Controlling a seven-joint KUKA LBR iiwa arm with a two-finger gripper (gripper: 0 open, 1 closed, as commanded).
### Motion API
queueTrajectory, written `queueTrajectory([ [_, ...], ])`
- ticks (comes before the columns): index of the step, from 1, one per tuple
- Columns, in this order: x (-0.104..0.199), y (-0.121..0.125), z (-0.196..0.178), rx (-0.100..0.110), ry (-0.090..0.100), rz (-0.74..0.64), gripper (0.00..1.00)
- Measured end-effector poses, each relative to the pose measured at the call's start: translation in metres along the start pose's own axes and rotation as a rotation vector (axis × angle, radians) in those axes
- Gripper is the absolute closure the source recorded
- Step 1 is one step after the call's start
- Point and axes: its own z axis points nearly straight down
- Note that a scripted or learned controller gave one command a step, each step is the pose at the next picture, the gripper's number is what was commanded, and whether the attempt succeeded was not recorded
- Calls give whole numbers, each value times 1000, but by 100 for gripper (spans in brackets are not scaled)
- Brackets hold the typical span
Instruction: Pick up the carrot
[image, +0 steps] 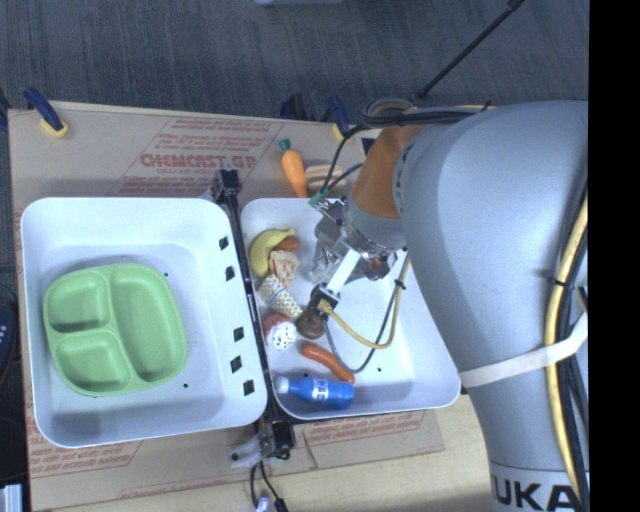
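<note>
I see the carrot (293, 172) in the upper middle of the frame, lying on the cardboard sheet (120, 150) just above the upper rim of the right bin (425, 345), outside it, green end pointing up; red print on the cardboard reads "CHEMCAST GP", the smaller line beneath it too blurred for me to read. The gripper (345, 250) hangs over the upper part of the right bin, below and to the right of the carrot and apart from it; I cannot tell whether it is apart or together. That bin also holds a banana (265, 247), a white die (283, 336), a red-orange sausage (328, 362) and a blue bottle (315, 391) whose white label I cannot read. The left bin (120, 215) holds a green divided plate (115, 327). The letters "UKA" show on the arm (500, 250) at lower right.
</note>
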Motion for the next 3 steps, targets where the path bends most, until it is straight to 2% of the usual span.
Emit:
queueTrajectory([
  [1, 15, -37, -151, -8, 3, 95, 100],
  [2, 35, -98, -89, -3, 1, 437, 100],
  [3, -32, 38, 10, -6, 2, 448, 100],
])
